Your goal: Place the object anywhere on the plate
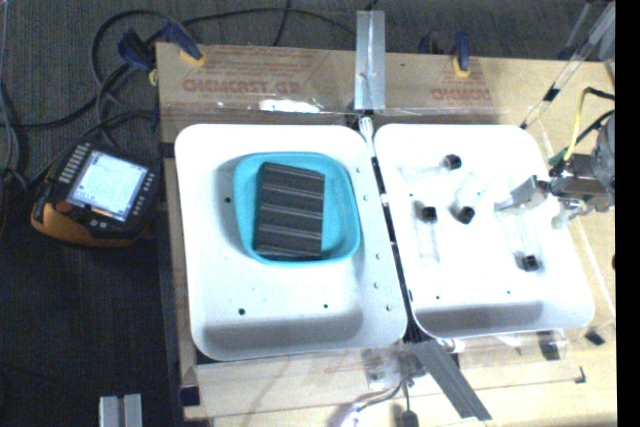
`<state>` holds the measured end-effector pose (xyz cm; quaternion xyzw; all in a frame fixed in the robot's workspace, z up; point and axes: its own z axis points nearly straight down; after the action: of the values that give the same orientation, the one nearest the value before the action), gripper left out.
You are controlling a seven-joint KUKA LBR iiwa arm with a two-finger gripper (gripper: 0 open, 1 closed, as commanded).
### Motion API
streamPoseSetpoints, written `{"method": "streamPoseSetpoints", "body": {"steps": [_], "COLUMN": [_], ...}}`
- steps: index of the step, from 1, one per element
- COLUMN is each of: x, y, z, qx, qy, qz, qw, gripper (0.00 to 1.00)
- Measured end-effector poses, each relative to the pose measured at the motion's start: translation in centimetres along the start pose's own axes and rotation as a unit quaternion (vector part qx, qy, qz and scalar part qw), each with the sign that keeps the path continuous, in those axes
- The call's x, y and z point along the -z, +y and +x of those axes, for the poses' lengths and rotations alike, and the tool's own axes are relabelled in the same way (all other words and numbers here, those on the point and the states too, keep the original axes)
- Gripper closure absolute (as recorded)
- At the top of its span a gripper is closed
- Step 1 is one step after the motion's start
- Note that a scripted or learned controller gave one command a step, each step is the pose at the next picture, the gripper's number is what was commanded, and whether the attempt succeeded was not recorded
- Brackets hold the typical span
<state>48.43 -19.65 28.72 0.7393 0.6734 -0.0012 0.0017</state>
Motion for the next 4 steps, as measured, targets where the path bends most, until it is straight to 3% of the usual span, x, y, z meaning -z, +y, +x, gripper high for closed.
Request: {"method": "streamPoseSetpoints", "body": {"steps": [4], "x": [0.0], "y": [0.0], "z": [0.0], "qx": [0.0], "qy": [0.0], "qz": [0.0], "qw": [1.0], "gripper": [0.0]}}
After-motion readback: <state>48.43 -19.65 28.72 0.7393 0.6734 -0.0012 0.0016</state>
